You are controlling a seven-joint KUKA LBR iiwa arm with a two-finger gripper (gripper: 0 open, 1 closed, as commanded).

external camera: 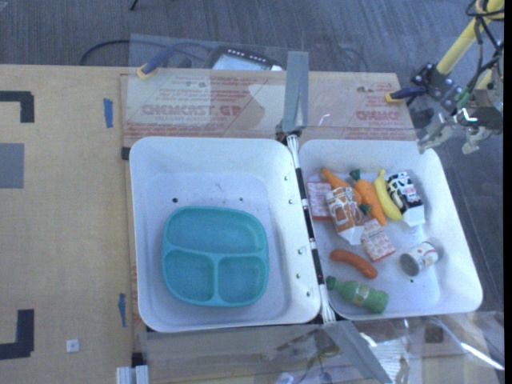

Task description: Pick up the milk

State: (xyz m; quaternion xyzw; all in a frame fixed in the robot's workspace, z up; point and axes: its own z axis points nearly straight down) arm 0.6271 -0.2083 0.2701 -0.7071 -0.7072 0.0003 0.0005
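The milk (405, 193) is a small carton with black and white cow patches. It lies in the right bin (460, 290), near that bin's far right side, right beside a yellow banana (389, 198). My gripper (438, 131) hangs above the far right corner of the right bin, up and to the right of the milk and apart from it. Nothing shows between it and the carton.
The right bin also holds two orange carrots (362, 189), small printed cartons (344, 207), a red sausage (354, 263), a green bottle (361, 295) and a white can (419, 258). A teal divided plate (214, 256) lies in the left bin (152, 166).
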